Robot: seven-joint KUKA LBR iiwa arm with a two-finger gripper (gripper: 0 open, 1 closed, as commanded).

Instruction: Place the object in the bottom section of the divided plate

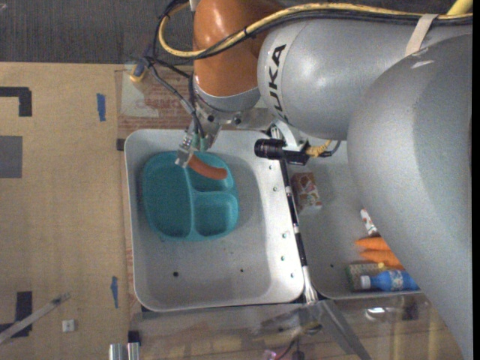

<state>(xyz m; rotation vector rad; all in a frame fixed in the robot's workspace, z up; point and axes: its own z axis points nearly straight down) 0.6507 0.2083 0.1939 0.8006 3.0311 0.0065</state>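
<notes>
Your gripper [187, 153] hangs over the top edge of the teal plate [169, 201], and its fingers come down to the near end of an orange sausage [208, 171]. From the camera view you cannot tell how far apart those fingers stand, nor whether they grip the sausage or merely touch its tip: the tips and the sausage end merge into one small blur.

Take the plate as your landmark. It sits in the left bin [247, 276], toward that bin's upper left. The sausage lies at the plate's upper right, over the small compartment on that side, with its long axis running slantwise from the fingers down and to the right, toward the plate's right rim. So the sausage trails away from the fingers to the right, not under them.

Which compartment counts as the bottom section depends on how you read the plate; in this view the large compartment lies to the left of the sausage and a second small one lies below it. Either way, I judge the sausage is not yet where it should end.

To the right of the plate, beyond the bin wall, the right bin [330, 261] holds a carrot [379, 250], a bottle [382, 280] and a small carton [306, 191], all well apart from the plate.
</notes>
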